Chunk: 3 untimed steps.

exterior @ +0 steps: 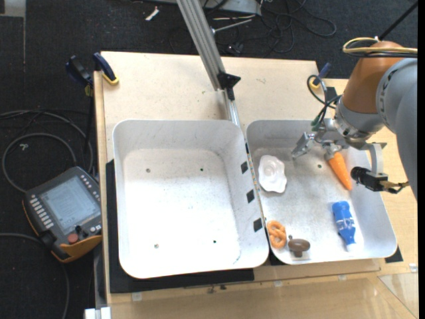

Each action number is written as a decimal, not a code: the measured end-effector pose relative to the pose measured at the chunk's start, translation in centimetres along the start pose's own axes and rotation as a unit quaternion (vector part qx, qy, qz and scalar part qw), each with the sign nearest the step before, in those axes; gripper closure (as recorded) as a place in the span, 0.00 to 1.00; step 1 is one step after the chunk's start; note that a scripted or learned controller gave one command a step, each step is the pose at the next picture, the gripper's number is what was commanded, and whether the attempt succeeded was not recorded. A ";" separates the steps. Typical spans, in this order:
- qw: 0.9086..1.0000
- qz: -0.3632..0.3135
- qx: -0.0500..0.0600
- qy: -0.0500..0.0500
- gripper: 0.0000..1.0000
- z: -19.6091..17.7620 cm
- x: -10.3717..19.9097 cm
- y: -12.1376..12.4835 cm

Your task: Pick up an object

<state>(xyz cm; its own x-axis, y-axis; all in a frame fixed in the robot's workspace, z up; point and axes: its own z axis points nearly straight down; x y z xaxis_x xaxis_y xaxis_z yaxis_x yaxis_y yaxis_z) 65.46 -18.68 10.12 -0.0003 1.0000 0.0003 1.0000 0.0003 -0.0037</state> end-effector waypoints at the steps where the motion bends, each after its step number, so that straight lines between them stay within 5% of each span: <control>1: 1.000 -0.001 -0.004 -0.001 1.00 -1.4 0.0 0.2; 3: 1.000 -0.001 -0.006 -0.002 1.00 -13.2 -0.3 1.1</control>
<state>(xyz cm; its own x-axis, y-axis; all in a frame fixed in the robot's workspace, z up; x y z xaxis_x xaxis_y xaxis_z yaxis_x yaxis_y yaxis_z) 66.63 -19.01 23.27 -0.0024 1.0000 -0.0028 1.0000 0.0024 0.0087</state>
